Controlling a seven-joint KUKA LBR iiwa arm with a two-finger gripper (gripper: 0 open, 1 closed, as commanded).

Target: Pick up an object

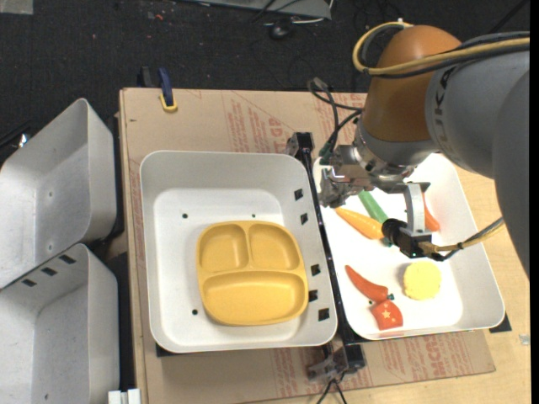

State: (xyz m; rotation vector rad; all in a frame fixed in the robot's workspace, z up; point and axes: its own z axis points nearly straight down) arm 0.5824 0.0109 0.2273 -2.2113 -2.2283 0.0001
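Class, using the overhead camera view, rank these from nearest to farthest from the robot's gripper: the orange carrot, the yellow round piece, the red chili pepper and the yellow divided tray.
Measured from the gripper:
1. Orange carrot, just below it in the right bin.
2. Yellow round piece and red chili pepper, lower in the right bin, too close to call.
3. Yellow divided tray, in the left bin.

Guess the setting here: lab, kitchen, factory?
Most likely a robotics lab test bench. A grey arm reaches over two white bins on a cardboard-topped bench, toy food like a plastic carrot sits in one, and loose cables trail across the dark floor.
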